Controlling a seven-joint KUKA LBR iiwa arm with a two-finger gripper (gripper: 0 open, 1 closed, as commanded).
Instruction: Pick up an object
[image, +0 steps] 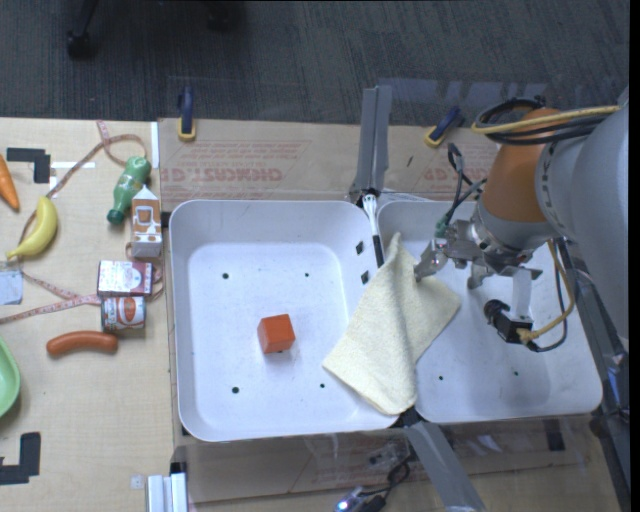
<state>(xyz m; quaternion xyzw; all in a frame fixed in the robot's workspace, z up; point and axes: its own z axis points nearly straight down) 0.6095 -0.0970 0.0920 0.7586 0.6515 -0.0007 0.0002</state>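
Observation:
A pale yellow cloth (395, 325) lies draped over the divider between the two white bins, with its top corner up near the divider's far end. My gripper (436, 264) sits in the right bin (520, 400), at the cloth's upper right edge and touching or just above it. The wrist and cables hide the contact, so I cannot tell whether it holds the cloth. An orange-red cube (276, 333) rests in the middle of the left bin (200, 300), well away from the gripper.
On the wooden bench left of the bins lie a green bottle (128, 187), a small carton (146, 226), a can (124, 313), a sausage (82, 344) and a banana (36, 229). The arm's orange band (515, 185) and cables hang over the right bin's far side.

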